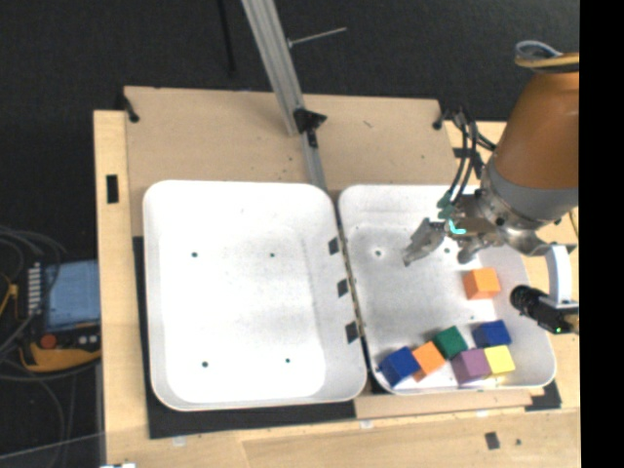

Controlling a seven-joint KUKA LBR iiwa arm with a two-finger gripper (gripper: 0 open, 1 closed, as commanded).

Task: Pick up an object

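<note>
My gripper [444, 245] hangs over the upper middle of the right bin [390, 213], its two fingers spread open with nothing between them. An orange block [481, 283] lies just below and to the right of the fingers, apart from them. Along the bin's front edge sit a blue block [399, 364], an orange block [428, 357], a green block [449, 341], a purple block [471, 365], a yellow block [499, 360] and another blue block [490, 334].
The left bin [244, 291] lies beside the right one, with small black clips on the shared rim. A slanted metal pole [278, 57] rises behind the bins. A blue box and cables sit at the far left, off the bench.
</note>
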